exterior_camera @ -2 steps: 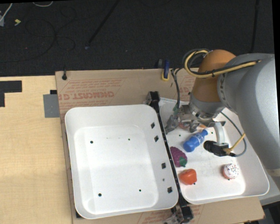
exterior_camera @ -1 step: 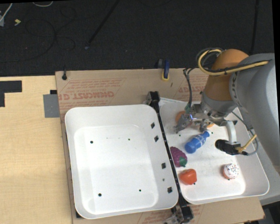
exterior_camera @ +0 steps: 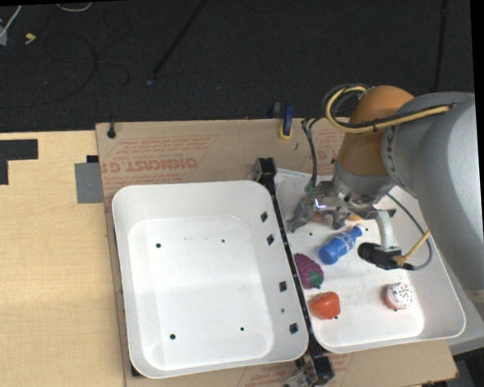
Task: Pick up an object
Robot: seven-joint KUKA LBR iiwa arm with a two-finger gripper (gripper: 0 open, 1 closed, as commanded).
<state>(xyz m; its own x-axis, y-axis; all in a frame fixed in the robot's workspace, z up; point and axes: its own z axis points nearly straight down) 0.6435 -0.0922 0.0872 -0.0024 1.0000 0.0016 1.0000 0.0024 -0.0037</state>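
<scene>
My gripper hangs low over the far left part of the right bin, its fingers spread open with nothing between them. A blue bottle lies on its side just in front and to the right of the fingertips, apart from them. A purple object rests by the bin's left wall, nearer the front. A red-orange object lies in front of that. A small white ball with markings sits toward the front right.
The left bin stands beside the right one, with a black divider between them. The grey arm reaches in from the right over the right bin's far corner. A blue clamp sits on the cardboard's far edge.
</scene>
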